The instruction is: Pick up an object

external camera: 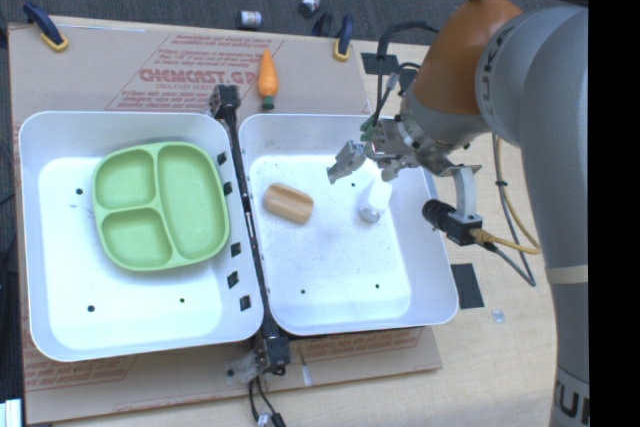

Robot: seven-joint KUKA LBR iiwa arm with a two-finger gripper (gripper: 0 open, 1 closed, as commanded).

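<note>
From the camera view above the bench (480, 315), two shallow white bins sit side by side. The left bin (60, 315) holds a light green divided plate (160, 205) with three compartments, lying flat toward the bin's upper middle. The right bin (330, 300) holds a tan, bread-like roll (288, 203) near its left side, and a small white object (375, 202) to the right of the roll, apart from it. The grey arm (540, 95) with its orange band reaches in from the right, and its gripper (365, 165) hangs over the upper part of the right bin, just above the white object. Its fingers are spread apart, with nothing between them. Beyond the bins, a small orange carrot-shaped toy (267, 75) lies on the cardboard sheet (150, 75).
</note>
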